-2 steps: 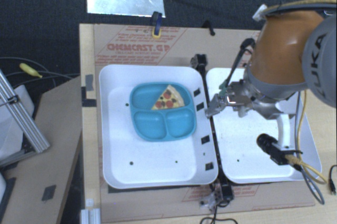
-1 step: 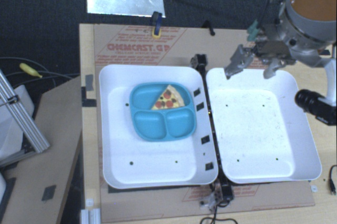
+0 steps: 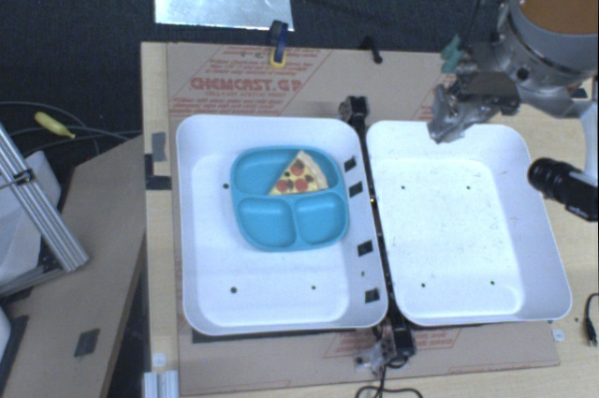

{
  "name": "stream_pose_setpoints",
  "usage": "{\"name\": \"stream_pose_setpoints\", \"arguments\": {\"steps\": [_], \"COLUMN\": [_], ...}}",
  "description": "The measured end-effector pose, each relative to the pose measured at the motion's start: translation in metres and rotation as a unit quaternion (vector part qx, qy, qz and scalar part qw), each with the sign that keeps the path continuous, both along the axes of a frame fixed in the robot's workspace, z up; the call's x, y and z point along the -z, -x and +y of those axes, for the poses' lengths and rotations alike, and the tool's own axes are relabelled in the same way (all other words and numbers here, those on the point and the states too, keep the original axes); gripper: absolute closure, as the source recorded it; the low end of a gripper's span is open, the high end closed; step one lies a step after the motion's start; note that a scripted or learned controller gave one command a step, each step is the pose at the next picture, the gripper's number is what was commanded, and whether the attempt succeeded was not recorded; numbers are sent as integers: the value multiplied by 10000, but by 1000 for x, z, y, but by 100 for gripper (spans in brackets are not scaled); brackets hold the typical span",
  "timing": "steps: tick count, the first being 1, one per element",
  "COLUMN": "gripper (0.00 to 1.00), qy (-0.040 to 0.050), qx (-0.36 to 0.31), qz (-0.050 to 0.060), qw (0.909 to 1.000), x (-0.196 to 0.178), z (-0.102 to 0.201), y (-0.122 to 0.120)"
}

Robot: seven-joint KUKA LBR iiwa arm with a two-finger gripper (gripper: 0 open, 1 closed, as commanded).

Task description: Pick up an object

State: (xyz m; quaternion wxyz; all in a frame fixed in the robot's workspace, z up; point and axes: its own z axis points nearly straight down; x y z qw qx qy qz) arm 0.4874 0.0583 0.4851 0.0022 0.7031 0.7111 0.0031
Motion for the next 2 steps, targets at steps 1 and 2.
{"name": "stream_pose_setpoints", "arguments": {"steps": [1,2], "gripper": [100,100], "qy": [8,-10], "qx": [49,5], "qz": [55,8], "qw": [10000,10000], "x": [65,34], "z": [8,71], "y": [1,-12]}}
